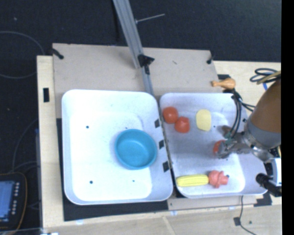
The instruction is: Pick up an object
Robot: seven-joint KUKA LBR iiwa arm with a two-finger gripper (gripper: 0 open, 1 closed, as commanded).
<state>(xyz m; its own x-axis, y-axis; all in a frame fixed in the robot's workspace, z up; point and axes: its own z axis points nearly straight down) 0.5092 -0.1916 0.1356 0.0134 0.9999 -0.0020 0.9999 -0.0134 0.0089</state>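
Note:
The right bin holds two red balls, a pale yellow block, a yellow corn cob and a pink toy. My gripper is low in the right part of this bin, reaching in from the right edge. A small red object sits right at its tip, partly hidden by the fingers. I cannot tell whether it is between them. A blue bowl sits in the left bin.
A slanted metal pole runs from the top down to the gap between the bins. An orange object lies on the bench behind the right bin. Cables hang beside my arm at the right.

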